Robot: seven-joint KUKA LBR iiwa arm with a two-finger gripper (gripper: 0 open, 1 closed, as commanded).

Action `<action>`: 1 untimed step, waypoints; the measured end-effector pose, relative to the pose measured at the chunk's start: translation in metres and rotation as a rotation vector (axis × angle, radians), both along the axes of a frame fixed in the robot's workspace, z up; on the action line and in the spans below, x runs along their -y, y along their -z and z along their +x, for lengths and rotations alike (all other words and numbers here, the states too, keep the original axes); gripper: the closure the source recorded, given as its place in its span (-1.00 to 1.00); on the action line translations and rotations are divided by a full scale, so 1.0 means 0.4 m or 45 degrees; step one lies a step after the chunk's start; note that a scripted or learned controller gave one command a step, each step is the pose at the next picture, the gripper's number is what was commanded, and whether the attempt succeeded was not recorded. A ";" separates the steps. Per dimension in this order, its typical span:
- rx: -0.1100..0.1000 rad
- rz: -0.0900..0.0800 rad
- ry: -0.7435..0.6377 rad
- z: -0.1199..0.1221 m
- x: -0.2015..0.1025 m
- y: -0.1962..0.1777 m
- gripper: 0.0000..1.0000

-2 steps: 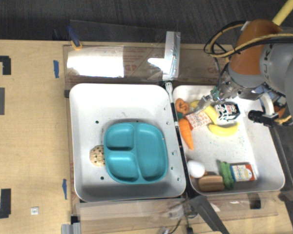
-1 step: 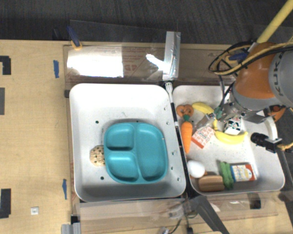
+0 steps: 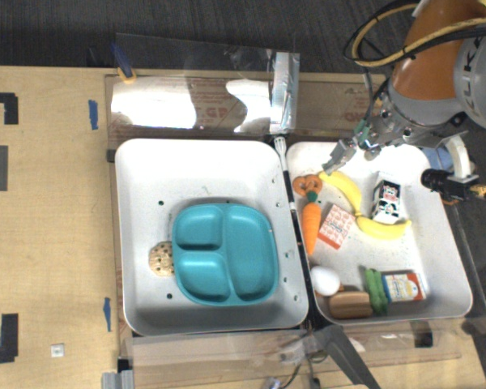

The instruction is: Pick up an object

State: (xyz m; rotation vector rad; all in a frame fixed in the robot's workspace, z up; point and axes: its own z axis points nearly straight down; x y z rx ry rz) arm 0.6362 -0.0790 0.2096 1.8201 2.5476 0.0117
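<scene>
Your hand (image 3: 338,162), grip state unreadable, hovers by the right bin's (image 3: 445,217) far-left corner; the banana (image 3: 358,207) lies diagonally beneath.

A single fixed camera is looking down at a slant from above the light tan wooden bench (image 3: 40,241), near enough that the two shallow white plastic bins are taking up most of the frame. The left bin (image 3: 146,168) is sitting at centre, the right bin (image 3: 449,241) beside it toward the right edge. Dark grey floor (image 3: 186,6) is showing along the top, marking the far side. The grey arm with its orange band (image 3: 437,27) is entering at upper right.
</scene>
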 end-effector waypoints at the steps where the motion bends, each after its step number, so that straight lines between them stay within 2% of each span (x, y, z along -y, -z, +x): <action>1: -0.018 -0.002 -0.478 0.013 0.094 0.287 -1.00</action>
